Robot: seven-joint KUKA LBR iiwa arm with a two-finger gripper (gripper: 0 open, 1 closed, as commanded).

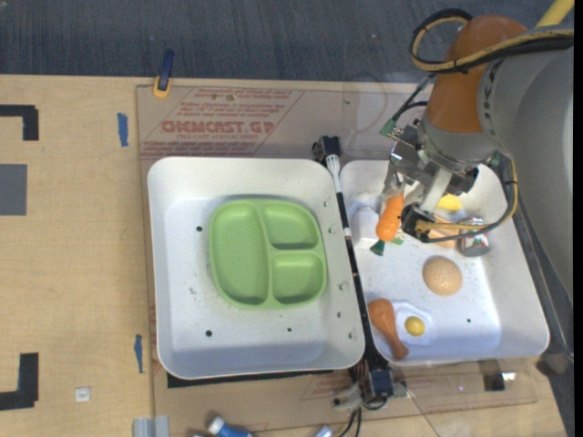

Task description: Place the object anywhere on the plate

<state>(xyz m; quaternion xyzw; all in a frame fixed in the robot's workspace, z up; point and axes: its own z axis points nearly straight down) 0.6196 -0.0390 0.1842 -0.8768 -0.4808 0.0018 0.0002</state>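
A green three-part plate (267, 251) lies in the left white bin (182, 326). My gripper (402, 209) hangs over the back left of the right bin (510, 321), reaching down from the orange-banded wrist. An orange toy carrot (390, 219) with a green tip sits between its fingers, raised a little above the bin floor. The gripper is shut on the carrot, to the right of the plate across the bins' shared wall.
In the right bin lie a tan egg (443, 275), a fried egg (414, 326), a brown drumstick (386, 323) and a yellow and metal piece (455, 217) under the wrist. A black clamp (326, 147) stands at the back between the bins.
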